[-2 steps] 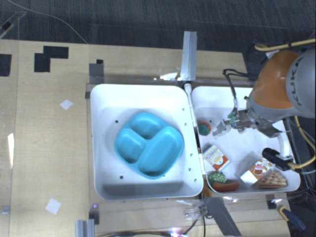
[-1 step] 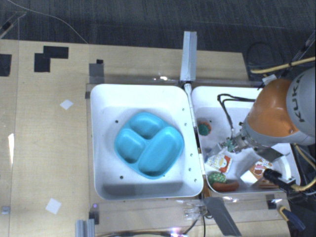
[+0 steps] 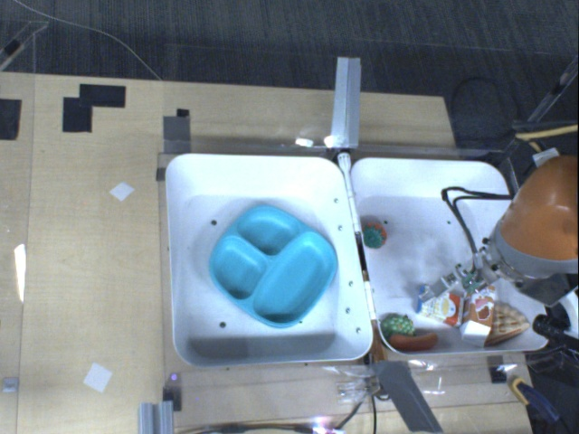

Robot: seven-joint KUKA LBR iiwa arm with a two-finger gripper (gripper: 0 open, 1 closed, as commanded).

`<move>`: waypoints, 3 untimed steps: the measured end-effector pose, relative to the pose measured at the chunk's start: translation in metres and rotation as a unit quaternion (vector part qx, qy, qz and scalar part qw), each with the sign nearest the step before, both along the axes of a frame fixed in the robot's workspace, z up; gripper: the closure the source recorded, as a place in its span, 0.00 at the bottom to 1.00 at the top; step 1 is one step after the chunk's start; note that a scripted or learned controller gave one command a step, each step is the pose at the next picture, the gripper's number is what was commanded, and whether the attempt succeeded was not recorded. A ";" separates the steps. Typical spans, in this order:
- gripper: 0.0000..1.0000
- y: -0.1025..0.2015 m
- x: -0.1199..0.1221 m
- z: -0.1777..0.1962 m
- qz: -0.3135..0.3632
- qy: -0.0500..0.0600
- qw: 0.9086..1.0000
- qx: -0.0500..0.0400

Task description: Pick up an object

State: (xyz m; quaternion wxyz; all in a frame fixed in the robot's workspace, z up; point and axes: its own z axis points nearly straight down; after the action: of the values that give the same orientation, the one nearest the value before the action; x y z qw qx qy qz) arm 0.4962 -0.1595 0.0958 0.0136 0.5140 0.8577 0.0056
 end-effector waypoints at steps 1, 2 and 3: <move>0.00 -0.002 0.005 0.022 -0.017 0.011 1.000 0.002; 0.00 -0.006 0.028 0.014 0.154 0.011 0.988 -0.001; 0.00 0.006 0.036 0.160 0.140 0.010 0.990 -0.001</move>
State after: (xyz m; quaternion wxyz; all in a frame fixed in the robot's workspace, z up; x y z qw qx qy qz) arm 0.5319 -0.1537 0.2556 0.0049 0.3884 0.9215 0.0011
